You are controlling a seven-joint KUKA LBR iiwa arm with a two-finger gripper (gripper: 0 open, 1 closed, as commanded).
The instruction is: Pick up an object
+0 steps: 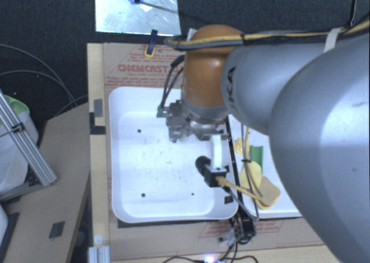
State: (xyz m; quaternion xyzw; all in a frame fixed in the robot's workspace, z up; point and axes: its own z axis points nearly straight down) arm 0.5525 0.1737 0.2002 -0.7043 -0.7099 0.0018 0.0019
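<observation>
Two white bins: left bin (pixel 133 158) bare-floored, right bin (pixel 277 213) holding yellow objects (pixel 257 184).

colours over the two bins

the arm (pixel 312 111) is pale grey, with a glossy orange-brown band (pixel 205 68) above the wrist. the left bin (pixel 124 140) is white, speckled with small dark flecks and a few black dots. the right bin (pixel 277 210) is white too; in it lie a yellow object (pixel 260 189) and a green one (pixel 255 155). the worktop (pixel 69 140) is tan, and the cardboard (pixel 139 65) under the bins carries red lettering. a silvery sheet (pixel 136 2) with a blue mark lies on the dark backdrop (pixel 46 13).
</observation>
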